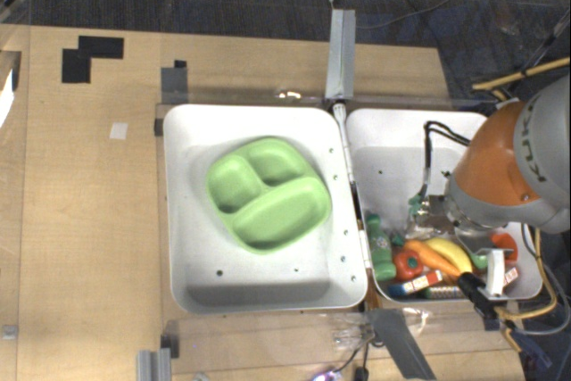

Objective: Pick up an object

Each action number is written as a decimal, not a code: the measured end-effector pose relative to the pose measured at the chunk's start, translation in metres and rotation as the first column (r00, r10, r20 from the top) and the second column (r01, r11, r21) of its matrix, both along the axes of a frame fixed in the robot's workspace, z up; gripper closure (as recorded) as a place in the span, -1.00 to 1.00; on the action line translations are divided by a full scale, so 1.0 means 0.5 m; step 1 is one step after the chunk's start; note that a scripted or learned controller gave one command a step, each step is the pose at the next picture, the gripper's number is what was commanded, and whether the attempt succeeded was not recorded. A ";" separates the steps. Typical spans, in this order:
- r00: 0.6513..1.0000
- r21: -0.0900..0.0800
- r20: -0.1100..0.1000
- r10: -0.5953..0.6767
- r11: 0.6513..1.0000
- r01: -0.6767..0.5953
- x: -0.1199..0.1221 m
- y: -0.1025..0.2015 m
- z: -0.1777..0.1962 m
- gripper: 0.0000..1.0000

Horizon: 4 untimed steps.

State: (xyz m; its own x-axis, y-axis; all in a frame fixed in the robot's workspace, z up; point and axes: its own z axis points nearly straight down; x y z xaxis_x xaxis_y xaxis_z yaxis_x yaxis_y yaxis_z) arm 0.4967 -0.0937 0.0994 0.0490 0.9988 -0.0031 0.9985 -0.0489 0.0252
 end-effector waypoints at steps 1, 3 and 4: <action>0.998 0.004 -0.024 0.056 0.998 -0.056 -0.018 -0.161 -0.006 1.00; 0.993 -0.001 -0.007 0.122 0.993 -0.122 0.012 -0.012 -0.019 -1.00; 0.999 -0.002 -0.002 -0.047 0.999 0.047 -0.006 0.005 -0.019 -1.00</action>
State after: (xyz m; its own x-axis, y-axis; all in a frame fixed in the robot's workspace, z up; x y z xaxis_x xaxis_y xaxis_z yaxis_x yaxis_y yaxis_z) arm 0.4939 -0.0910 0.0897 0.0957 0.9954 -0.0050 0.9952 -0.0955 0.0230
